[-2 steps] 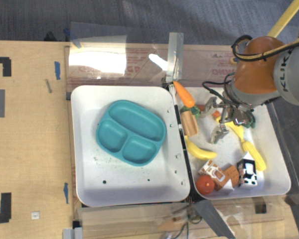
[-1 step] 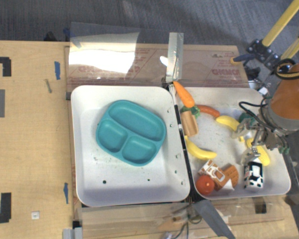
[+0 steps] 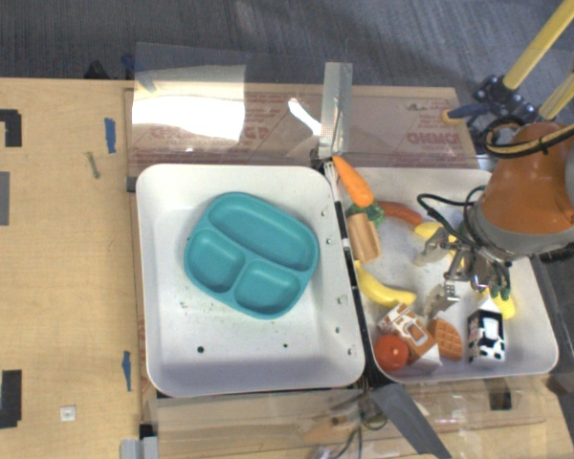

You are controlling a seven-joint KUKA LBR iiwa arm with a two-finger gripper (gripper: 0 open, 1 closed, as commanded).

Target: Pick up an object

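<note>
The right bin [image 3: 545, 352] holds several toy foods: a carrot [image 3: 354, 182], a brown block [image 3: 364, 238], a banana [image 3: 383, 290], a red tomato [image 3: 392, 353], a waffle-like piece [image 3: 448, 338] and a black-and-white carton [image 3: 486, 337]. My gripper [image 3: 462, 273] hangs low over the middle of this bin, under the orange wrist band [image 3: 521, 194]. It sits right of the banana and just above the carton and waffle piece. I see nothing clearly held in it.
The left bin [image 3: 163, 352] carries a teal divided plate [image 3: 253, 254]. A reddish sausage [image 3: 398, 211] and small yellow pieces [image 3: 427, 229] lie at the back of the right bin. A clear plastic wall [image 3: 402, 122] stands behind both bins.
</note>
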